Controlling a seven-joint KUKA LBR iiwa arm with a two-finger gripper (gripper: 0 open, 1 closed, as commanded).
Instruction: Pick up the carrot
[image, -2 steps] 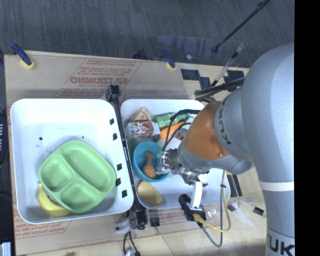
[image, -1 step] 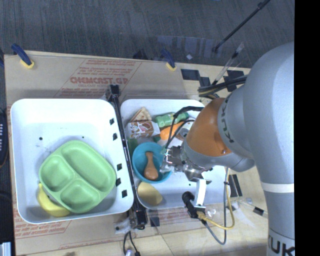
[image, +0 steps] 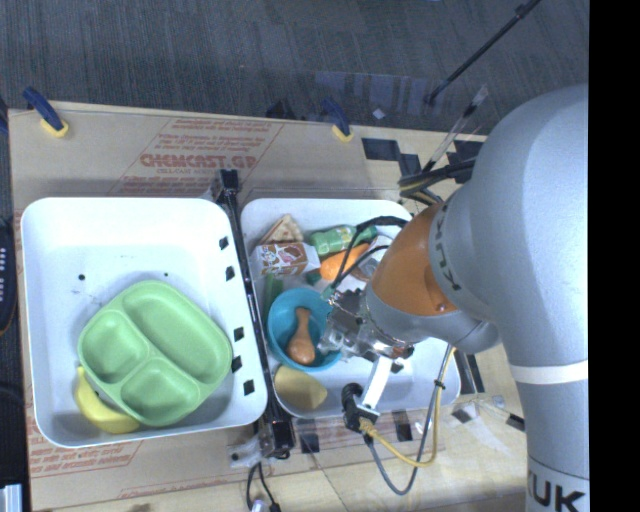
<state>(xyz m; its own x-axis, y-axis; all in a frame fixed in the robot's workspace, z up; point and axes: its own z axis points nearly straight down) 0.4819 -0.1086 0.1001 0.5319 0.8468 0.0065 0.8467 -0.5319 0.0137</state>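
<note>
The carrot (image: 343, 262) lies in the right bin (image: 262, 218), just right of frame centre, its orange length slanting beside a green packet (image: 333, 240) and partly tucked under the arm's orange band (image: 415, 275). I see the gripper (image: 335, 325) low over the bin, below the carrot, at the rim of a blue bowl (image: 283, 322) holding a wooden spoon (image: 302, 338). I cannot tell how its jaws stand. I judge this the approach step: nothing is lifted. Next I need the gripper shifted up-frame onto the carrot and aligned across its length before closing.
</note>
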